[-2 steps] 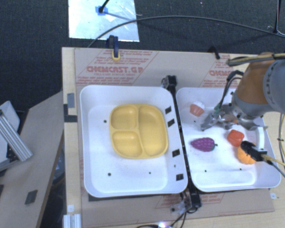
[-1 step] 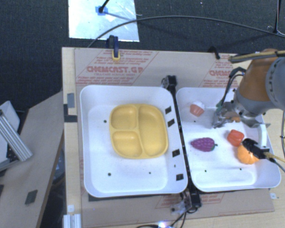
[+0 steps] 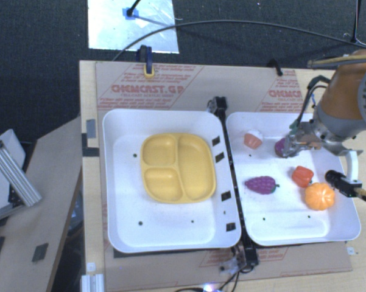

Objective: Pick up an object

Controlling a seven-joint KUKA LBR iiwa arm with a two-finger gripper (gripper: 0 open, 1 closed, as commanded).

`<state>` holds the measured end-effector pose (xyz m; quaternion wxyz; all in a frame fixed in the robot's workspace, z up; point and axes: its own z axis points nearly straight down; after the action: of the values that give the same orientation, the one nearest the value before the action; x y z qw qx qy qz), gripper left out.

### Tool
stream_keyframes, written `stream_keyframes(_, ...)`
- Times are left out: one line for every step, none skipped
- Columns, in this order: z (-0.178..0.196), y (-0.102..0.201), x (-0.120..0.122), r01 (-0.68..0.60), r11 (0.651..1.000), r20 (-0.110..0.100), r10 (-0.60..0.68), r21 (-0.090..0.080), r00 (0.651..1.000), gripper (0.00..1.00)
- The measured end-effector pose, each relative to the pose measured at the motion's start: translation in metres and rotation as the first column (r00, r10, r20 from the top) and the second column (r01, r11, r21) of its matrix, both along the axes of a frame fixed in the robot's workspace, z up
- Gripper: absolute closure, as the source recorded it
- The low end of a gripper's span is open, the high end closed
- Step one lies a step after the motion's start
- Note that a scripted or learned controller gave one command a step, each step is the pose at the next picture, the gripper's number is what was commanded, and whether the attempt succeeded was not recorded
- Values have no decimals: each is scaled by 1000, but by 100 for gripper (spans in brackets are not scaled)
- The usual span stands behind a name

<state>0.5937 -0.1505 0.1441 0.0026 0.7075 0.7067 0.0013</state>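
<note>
My gripper [image 3: 292, 141] is low over the back of the right bin [image 3: 292, 233], reaching in from the right. A small purple object [image 3: 282, 146] sits right at its tip, partly covered by it. To the left lies a pink and white piece [image 3: 252, 140]. A purple bunch of grapes [image 3: 260, 184] rests in the middle of the bin. A red pepper [image 3: 302, 176] and an orange fruit [image 3: 319, 196] lie near the right wall.
The left bin [image 3: 125, 224] holds a yellow divided plate [image 3: 176, 166]. A black divider with clips [image 3: 228, 175] runs between the bins. A blue clamp [image 3: 147, 59] stands at the back of the bench.
</note>
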Motion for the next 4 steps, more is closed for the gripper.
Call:
stream_keyframes(61,-9,1,0,1000,3,0,-1,1000,100)
stream_keyframes(124,-16,-1,-5,1000,3,5,-1,1000,100)
stream_keyframes(143,-16,1,-5,1000,0,5,0,1000,100)
stream_keyframes(144,42,10,-11,1000,-3,11,2,1000,100)
